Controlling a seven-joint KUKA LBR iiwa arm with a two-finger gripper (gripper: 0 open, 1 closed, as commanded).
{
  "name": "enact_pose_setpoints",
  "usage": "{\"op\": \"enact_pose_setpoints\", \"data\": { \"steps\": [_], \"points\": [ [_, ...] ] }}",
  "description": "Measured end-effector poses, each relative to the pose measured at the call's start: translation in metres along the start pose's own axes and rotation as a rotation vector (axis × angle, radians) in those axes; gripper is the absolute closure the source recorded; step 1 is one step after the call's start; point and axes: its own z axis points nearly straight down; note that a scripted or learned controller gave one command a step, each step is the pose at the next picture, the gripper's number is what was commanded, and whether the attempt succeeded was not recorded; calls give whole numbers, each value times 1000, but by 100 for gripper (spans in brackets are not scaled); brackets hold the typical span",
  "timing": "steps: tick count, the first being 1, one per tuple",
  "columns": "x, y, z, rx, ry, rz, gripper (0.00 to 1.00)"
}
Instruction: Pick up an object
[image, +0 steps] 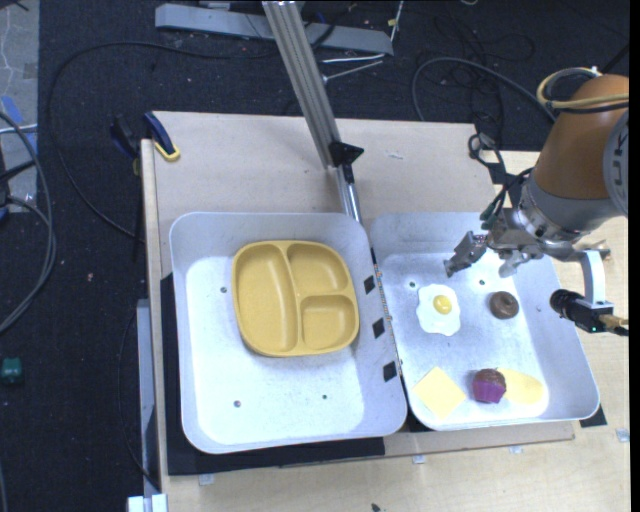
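Right bin (570, 345) holds fried egg (438, 309), doughnut (504, 305) (brown), cheese (439, 391).

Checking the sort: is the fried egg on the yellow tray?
No, the fried egg lies in the right bin, apart from the yellow tray.

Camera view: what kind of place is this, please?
Probably a robotics lab. A robot arm reaches over two white bins on a bench, toy food such as a fried egg lies inside one, and loose cables run across the dark floor.
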Motion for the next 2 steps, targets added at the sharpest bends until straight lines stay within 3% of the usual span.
{"op": "enact_pose_setpoints", "data": {
  "steps": [2],
  "points": [
    [-18, 3, 109, -1, 0, 1, 0]
  ]
}}
